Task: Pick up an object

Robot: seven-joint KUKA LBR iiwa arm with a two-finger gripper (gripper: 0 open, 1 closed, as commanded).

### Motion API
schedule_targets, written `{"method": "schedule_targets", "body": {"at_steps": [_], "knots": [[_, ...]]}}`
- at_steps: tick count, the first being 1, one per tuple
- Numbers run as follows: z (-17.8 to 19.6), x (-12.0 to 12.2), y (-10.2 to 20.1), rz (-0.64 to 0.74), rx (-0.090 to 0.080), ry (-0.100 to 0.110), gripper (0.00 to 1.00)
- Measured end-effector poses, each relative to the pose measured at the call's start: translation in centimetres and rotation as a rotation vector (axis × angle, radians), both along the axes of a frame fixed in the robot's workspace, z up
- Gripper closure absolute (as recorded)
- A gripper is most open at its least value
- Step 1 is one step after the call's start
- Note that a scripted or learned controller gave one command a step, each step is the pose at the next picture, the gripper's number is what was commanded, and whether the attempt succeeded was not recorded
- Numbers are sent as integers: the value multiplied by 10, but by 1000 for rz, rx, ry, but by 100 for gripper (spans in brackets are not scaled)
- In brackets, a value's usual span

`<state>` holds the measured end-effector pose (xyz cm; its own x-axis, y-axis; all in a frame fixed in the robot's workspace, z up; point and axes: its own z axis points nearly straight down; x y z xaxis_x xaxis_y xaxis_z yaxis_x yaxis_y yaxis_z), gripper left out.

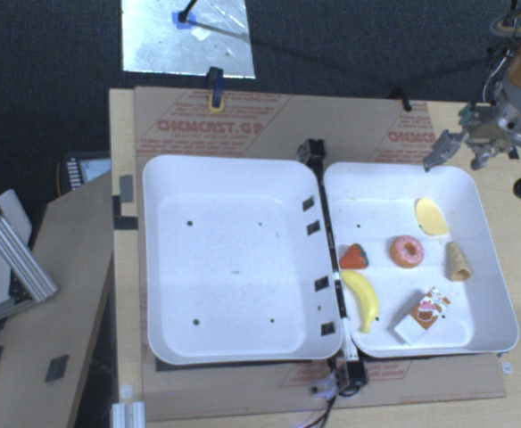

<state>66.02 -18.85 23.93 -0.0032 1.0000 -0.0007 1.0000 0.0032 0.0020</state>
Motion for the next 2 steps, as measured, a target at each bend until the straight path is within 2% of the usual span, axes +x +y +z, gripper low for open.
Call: {"method": "schedule_targets", "body": {"at_steps": [1, 2], "knots": [[12, 1, 0, 3, -1, -4, 100], [-128, 7, 64, 6, 6, 11, 100]]}}
